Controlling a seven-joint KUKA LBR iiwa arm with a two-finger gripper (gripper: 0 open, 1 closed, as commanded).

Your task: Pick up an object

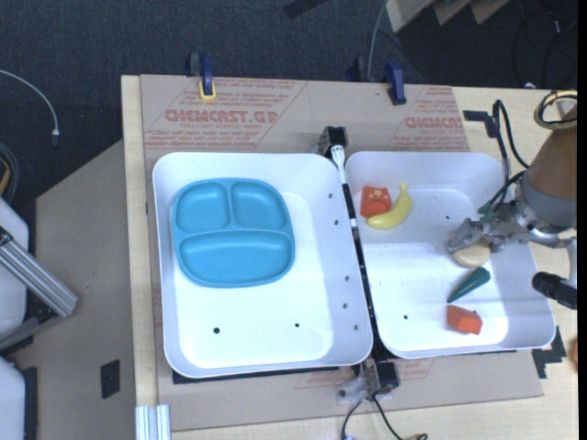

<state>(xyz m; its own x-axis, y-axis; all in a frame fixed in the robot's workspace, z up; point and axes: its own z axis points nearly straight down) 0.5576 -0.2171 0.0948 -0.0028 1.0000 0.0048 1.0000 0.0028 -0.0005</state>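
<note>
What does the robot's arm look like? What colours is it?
The robot's arm is rounded and grey, with an orange-brown band above the wrist. At its end sits a small metal two-finger gripper, silvery grey with thin parts. A black piece juts out just below the arm.

Lighting and picture quality: bright, even, overhead; moderate sharpness.

You see both white bins lit close to overexposure: the left bin [257, 337] and the right bin [417, 287] show flat white floors with little surface texture. Shadows are soft and short; a faint grey shadow lies under the arm [550, 186] on the right bin's floor, and the blue tray [234, 232] throws a thin soft edge. The tray carries a mild sheen, no hard glare. The dark floor around the bench [147, 246] falls off into murk. Small items look slightly soft, and the gripper [472, 236] is blurred. Straight edges bow a little toward the frame's borders.
</note>
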